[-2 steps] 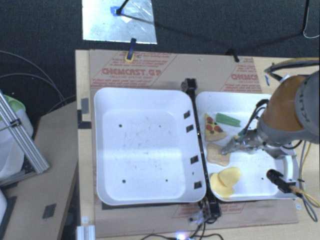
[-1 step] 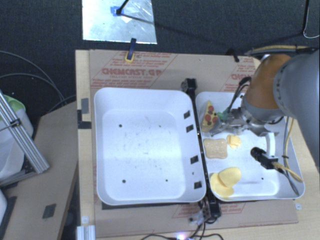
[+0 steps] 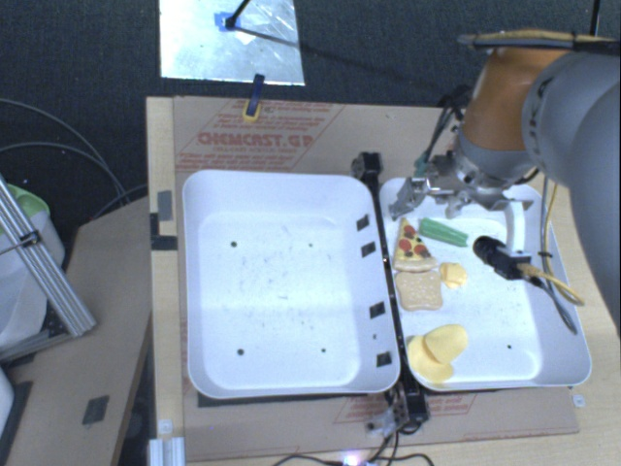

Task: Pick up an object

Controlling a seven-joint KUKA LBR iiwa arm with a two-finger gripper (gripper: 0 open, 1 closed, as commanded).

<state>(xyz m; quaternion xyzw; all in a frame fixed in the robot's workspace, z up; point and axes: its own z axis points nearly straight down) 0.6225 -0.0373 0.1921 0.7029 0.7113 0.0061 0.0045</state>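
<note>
My gripper (image 3: 432,200) hangs over the far end of the right bin (image 3: 558,357), open, with nothing between its fingers. Just below it lies a green bar (image 3: 443,231). A pizza slice (image 3: 411,243) lies beside the bar, near the wall between the bins. Toward the front come a slice of toast (image 3: 419,289), a small yellow chunk (image 3: 453,276) and a pale yellow piece (image 3: 437,349) at the near left corner.
The left bin (image 3: 281,284) sits against the right one, sharing a black-clipped divider (image 3: 380,260). Both rest on a cardboard sheet (image 3: 262,134). A metal frame (image 3: 39,270) stands off the bench at the left.
</note>
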